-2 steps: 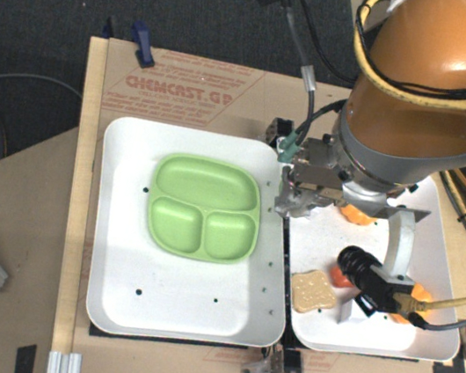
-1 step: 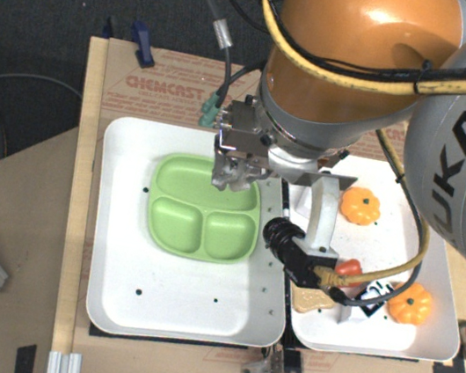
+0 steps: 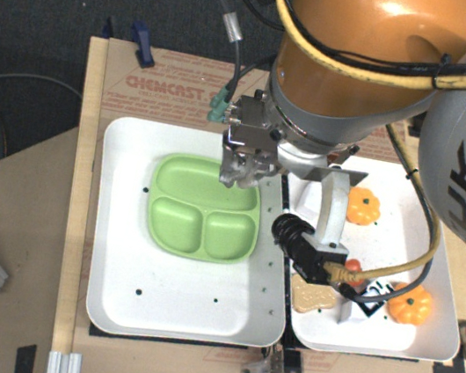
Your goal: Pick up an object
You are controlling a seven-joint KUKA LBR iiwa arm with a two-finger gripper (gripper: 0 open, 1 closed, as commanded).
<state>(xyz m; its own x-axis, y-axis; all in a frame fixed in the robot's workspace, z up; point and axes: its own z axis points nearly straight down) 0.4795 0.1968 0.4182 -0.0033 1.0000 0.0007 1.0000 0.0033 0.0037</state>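
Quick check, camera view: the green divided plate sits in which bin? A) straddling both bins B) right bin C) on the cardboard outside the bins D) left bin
D: the green divided plate lies flat on the floor of the left bin, while the right bin holds two small orange pumpkins, one near its top and one lower right.

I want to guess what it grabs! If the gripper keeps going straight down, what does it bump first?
Probably the green divided plate in the left bin; the gripper hangs over its top right edge, though height is unclear.
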